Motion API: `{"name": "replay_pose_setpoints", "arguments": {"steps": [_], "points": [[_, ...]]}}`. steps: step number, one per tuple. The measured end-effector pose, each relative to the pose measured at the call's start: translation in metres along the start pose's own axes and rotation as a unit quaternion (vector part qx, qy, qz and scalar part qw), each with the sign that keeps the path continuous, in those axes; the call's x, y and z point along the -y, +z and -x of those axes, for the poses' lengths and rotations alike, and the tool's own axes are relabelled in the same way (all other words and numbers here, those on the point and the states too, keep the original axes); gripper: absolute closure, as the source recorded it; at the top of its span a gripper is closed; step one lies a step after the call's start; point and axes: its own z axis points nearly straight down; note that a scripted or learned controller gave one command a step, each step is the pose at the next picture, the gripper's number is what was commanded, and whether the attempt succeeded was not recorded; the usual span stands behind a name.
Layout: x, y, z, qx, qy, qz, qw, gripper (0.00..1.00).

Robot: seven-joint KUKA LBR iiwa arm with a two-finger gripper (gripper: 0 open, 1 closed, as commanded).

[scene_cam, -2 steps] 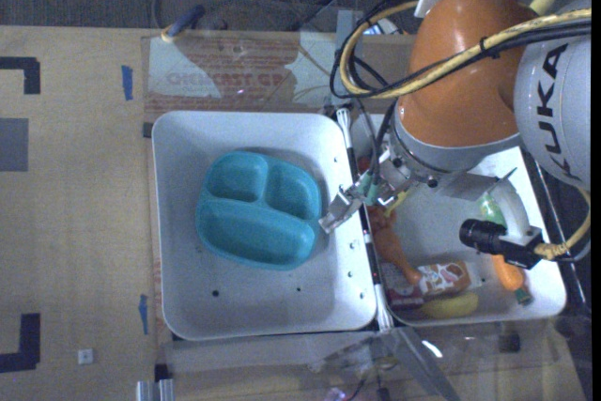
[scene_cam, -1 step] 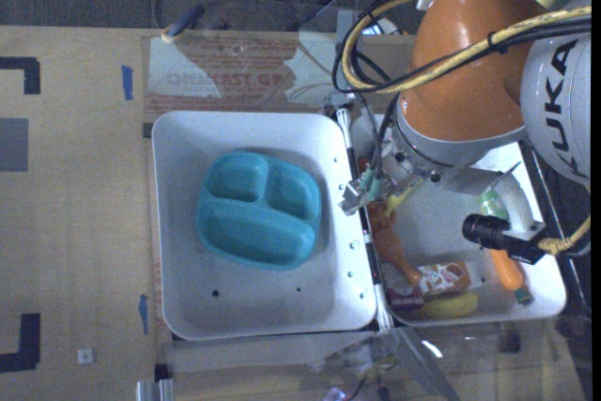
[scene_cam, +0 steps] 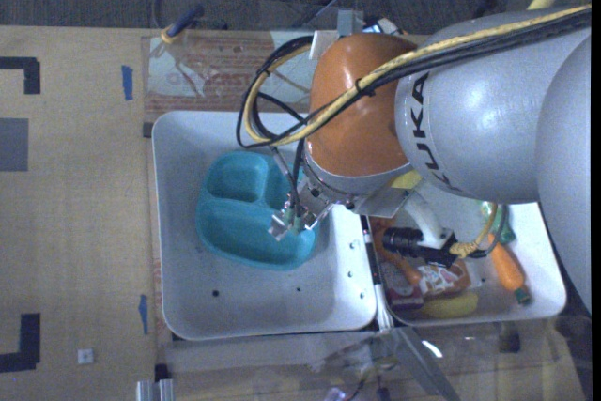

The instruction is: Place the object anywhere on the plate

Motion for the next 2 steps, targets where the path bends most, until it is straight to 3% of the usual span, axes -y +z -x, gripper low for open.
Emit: {"name": "replay_pose_setpoints", "arguments": {"steps": [1, 2], "points": [[-0.0235, -0.0045, -0.0562, 0.001, -0.045, 0.001, 0.9990, 1.00], [-0.0234, -0.0045, -0.0558, 0.001, -0.045, 0.001, 0.9990, 0.00]]}}
